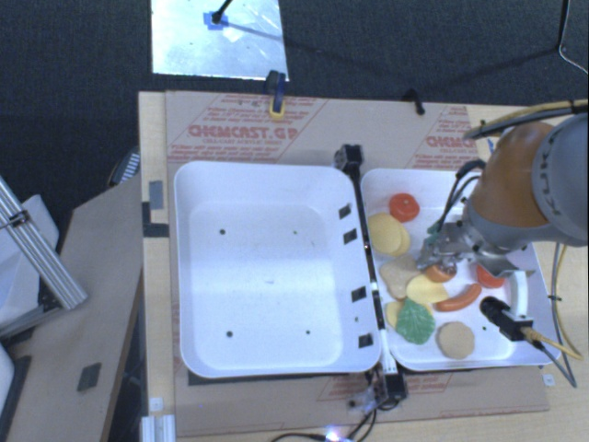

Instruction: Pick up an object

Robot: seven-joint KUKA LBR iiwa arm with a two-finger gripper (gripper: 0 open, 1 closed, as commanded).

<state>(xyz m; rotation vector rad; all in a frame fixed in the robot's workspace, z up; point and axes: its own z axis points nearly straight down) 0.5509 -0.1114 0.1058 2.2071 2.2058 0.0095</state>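
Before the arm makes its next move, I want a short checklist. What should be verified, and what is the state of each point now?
1. Gripper is over the right bin: ok.
2. Objects are within reach below it, such as the yellow piece and the red sausage: ok.
3. An object sits between the fingers: cannot tell.
4. Objects lie well apart for a clean single pick: not ok, they crowd together.
5. Left bin has bare floor to receive an object: ok.

Dark carpeted floor (pixel 74 63) surrounds the tabletop (pixel 386 122). A reflective metal plate (pixel 218 26) lies on the floor beyond it. An aluminium frame (pixel 32 247) stands at left.
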